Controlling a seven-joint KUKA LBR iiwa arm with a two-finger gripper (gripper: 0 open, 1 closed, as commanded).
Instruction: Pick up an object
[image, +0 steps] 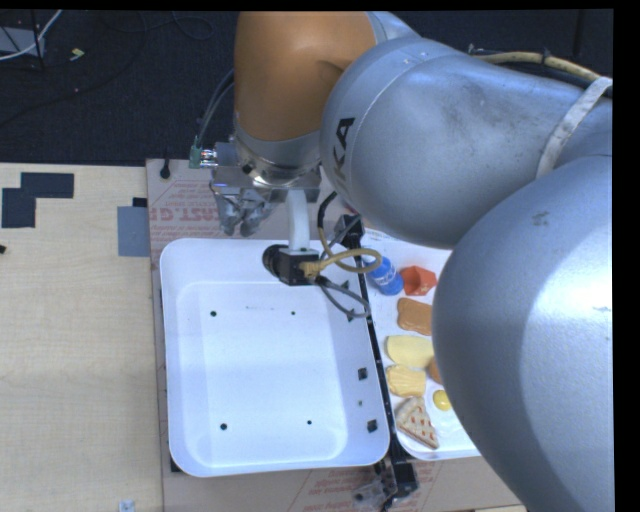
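Observation:
My gripper (242, 213) hangs below the orange wrist band, over the far rim of the left white bin (178, 300), near its back left corner. I see nothing in it. Toy food pieces lie in the right bin (452, 447), partly hidden by the arm: a blue piece (384, 276), a red-orange piece (420, 280), a brown bread-like piece (415, 315), two yellow pieces (409, 350) (405, 381), a waffle-patterned wedge (417, 423) and a white piece with a yellow centre (441, 400).
A black fitting with cables (288, 265) hangs from the arm over the left bin's far edge. The big grey arm links (480, 130) cover most of the right bin. A wooden bench top (70, 330) lies to the left.

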